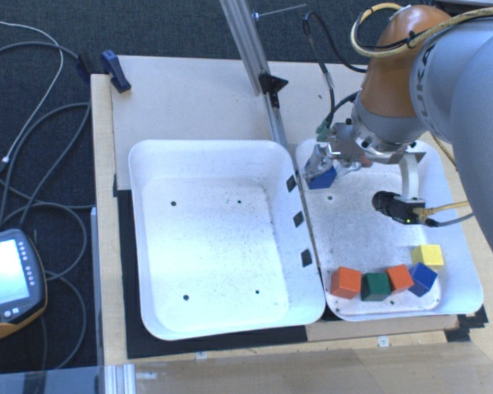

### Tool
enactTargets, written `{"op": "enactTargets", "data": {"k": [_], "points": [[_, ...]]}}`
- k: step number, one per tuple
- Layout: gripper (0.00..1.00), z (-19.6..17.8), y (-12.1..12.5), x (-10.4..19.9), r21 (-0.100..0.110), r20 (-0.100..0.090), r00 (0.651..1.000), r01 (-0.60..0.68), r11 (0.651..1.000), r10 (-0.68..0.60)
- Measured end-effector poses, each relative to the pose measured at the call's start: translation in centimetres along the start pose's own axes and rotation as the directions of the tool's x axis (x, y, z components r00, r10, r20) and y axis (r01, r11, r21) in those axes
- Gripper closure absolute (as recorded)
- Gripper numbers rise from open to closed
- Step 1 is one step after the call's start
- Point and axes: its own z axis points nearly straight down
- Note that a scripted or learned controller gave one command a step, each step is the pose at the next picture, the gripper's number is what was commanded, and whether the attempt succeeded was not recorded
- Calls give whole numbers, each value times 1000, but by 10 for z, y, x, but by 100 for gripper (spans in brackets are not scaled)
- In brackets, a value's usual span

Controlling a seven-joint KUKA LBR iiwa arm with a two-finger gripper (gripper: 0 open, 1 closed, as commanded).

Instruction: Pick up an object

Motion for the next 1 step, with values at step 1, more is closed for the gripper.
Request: {"op": "enactTargets", "data": {"k": [1], "points": [[100,5,-57,75,21,-4,1000,-1,1000,1]]}}
